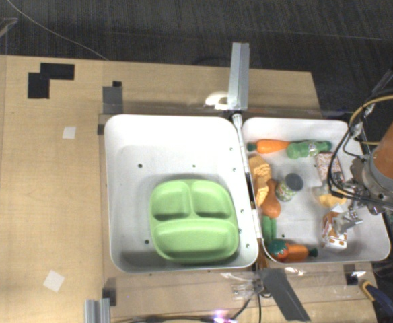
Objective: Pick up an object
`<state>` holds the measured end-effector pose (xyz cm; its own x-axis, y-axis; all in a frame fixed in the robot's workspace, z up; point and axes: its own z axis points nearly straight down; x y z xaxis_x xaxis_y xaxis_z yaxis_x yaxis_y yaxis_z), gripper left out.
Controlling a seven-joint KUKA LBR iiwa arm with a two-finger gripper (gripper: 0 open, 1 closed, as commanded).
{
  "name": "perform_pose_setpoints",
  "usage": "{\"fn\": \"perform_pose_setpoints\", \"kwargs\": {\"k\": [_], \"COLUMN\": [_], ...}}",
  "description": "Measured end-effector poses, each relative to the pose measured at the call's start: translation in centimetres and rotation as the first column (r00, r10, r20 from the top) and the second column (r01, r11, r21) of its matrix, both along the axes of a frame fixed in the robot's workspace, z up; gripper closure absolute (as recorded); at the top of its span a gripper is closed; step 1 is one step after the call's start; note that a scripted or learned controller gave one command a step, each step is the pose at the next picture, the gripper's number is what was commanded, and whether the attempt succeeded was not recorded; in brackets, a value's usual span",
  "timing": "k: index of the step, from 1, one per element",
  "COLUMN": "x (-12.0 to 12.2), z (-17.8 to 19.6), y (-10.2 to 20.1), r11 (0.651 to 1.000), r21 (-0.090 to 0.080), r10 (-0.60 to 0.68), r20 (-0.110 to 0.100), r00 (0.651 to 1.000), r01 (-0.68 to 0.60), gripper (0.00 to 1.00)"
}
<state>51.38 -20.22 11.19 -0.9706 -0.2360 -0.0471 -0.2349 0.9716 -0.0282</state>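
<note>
Lying flat — red-and-white crinkled packet (334,230) — near end effector (355,215)

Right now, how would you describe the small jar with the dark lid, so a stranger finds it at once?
Look in the right bin, near its middle. The jar stands there, right of the food pieces along the divider. Its round dark lid sets it apart from the orange and green toys.

Lighting's pretty even and bright from overhead here. The white bins (176,136) blow out a bit near frame center, with soft shadow under the green tray (193,221). My arm at the right edge looks blurry.
</note>
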Motion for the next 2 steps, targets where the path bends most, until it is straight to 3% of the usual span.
{"fn": "perform_pose_setpoints", "kwargs": {"k": [2], "x": [0.05], "z": [-0.03], "y": [-0.17], "r11": [0.989], "r21": [-0.005], "r10": [0.146], "r20": [-0.001], "r00": [0.989], "r01": [-0.146], "gripper": [0.00]}}
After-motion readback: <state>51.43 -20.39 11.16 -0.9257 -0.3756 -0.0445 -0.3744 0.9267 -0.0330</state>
